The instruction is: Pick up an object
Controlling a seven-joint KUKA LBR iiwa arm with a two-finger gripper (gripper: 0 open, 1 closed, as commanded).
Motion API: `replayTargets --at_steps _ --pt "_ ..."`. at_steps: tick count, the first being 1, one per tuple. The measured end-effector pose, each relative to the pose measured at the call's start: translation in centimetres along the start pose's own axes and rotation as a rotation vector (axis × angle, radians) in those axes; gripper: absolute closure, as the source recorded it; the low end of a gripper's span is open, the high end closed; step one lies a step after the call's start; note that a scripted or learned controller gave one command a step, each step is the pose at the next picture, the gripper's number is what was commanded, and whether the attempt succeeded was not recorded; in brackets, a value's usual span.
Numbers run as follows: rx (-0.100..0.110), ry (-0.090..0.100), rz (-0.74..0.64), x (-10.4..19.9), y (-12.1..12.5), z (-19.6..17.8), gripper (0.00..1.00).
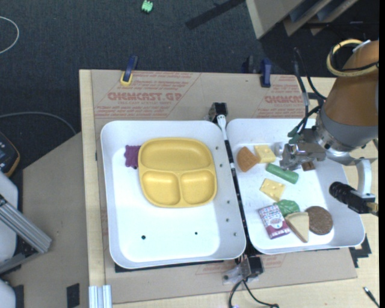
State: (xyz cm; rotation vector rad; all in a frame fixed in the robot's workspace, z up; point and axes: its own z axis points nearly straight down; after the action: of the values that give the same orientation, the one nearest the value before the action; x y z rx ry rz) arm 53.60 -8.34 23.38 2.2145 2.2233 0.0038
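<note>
With the tool (293,154) low in the right bin (344,239), its grip impossible to tell, it should drop squarely over the green stick (283,174) just beside it, clear of the cheese (272,189).

A brown cardboard sheet printed with red lettering (156,90) covers the bench, and two shallow white plastic bins sit on it side by side. A yellow plastic clamp (127,73) and a blue clamp (265,72) grip the sheet's far edge. Between the bins, at their far corners, stands a small black-and-white clip (218,112). The floor around the bench is dark carpet (66,36), with a small green scrap (147,6) lying on it near the top of the view and a thin white cable (18,114) curling at the left.
</note>
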Motion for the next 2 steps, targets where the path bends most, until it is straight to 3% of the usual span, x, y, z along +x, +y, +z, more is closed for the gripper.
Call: replayTargets --at_steps 1,2 --pt "-0.001 0.0 -0.001 3.41 3.79 -0.08 1.0" --pt "0.003 0.0 0.003 3.14 3.59 -0.02 1.0"
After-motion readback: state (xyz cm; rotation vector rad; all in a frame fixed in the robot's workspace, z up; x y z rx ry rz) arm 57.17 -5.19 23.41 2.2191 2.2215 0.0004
